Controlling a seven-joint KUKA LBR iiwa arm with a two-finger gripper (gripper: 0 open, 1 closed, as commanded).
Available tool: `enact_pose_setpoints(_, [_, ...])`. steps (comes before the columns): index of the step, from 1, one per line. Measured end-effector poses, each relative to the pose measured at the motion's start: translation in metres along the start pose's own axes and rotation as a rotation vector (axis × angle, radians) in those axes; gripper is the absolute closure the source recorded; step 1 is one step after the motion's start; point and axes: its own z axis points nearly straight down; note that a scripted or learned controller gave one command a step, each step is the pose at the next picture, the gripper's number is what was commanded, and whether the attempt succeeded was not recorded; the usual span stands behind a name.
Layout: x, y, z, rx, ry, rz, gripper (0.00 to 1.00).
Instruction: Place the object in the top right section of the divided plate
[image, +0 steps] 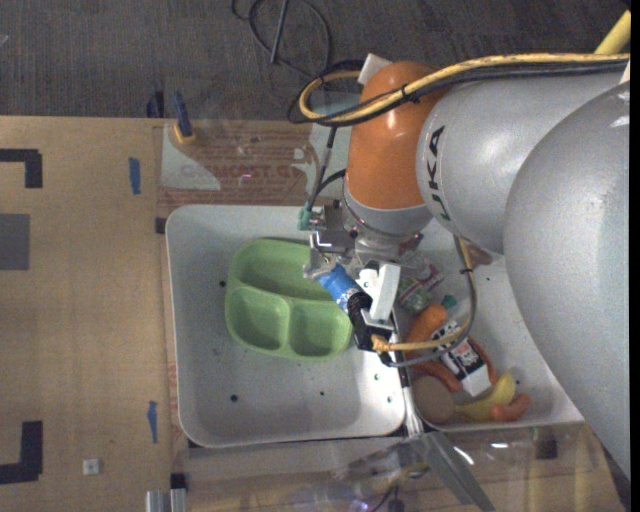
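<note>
Grey arm, nearest the camera, fills the right of the view, with its orange band above the wrist and a yellow cable looping over it. Remaining items are listed from left to right.

Counter: brown surface with black corner marks and short strips of blue tape.

Left bin: shallow, white, with a few dark specks on its floor. Divided plate: light green, lying in the upper middle of this bin, with one large section toward the top of the view and two smaller sections toward the bottom. The wrist overhangs the plate's right edge.

Tool: positioned over the right rim of the plate, just beside the wall between the two bins. A blue object appears at the tool's tip, above the plate's right side; whether it is gripped between the fingers, and how far the tool is opened, cannot be told from this angle. Whether the object touches the plate is likewise unclear. A black-and-white block of the tool hangs just right of the blue object.

Right bin: largely covered by the arm. Visible in it are an orange carrot-shaped item, a small white and red carton, a banana and a brown round item, all clustered near the dividing wall and well apart from the plate.
</note>
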Motion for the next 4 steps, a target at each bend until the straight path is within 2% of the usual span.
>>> enact_pose_setpoints(1, [0.010, -0.023, 0.046, 0.000, 0.000, -0.262, 1.00])
enact_pose_setpoints(2, [0.049, 0.022, 0.019, -0.005, 0.000, -0.302, 1.00])
enact_pose_setpoints(3, [-0.008, -0.006, -0.024, -0.002, 0.000, -0.535, 1.00])
enact_pose_setpoints(4, [-0.008, -0.006, -0.024, -0.002, 0.000, -0.535, 0.00])
